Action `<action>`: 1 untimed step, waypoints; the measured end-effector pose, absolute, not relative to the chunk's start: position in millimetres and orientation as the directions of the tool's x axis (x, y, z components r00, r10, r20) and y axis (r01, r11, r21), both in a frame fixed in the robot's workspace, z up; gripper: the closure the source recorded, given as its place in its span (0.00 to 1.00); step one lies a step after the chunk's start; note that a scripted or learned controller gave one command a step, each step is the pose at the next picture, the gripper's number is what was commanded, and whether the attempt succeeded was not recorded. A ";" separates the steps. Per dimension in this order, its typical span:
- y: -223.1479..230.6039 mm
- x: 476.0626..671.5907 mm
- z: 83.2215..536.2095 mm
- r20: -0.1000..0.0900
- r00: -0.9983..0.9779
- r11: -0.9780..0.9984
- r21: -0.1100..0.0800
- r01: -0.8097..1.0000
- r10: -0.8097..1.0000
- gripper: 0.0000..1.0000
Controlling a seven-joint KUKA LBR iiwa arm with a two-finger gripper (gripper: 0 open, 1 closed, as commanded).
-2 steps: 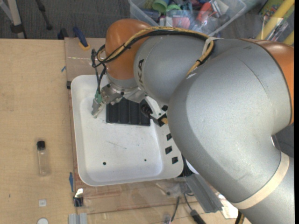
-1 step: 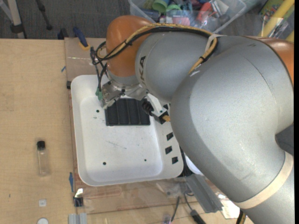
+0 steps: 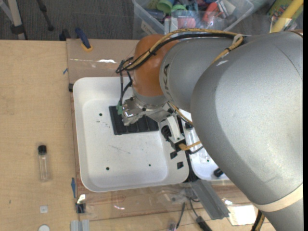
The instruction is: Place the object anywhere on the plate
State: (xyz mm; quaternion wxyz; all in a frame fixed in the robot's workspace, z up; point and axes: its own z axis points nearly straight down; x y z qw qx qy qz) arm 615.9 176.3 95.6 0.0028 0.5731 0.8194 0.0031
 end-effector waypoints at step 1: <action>162.9 611.5 190.2 0.000 -0.201 0.201 0.001 0.980 0.980 1.00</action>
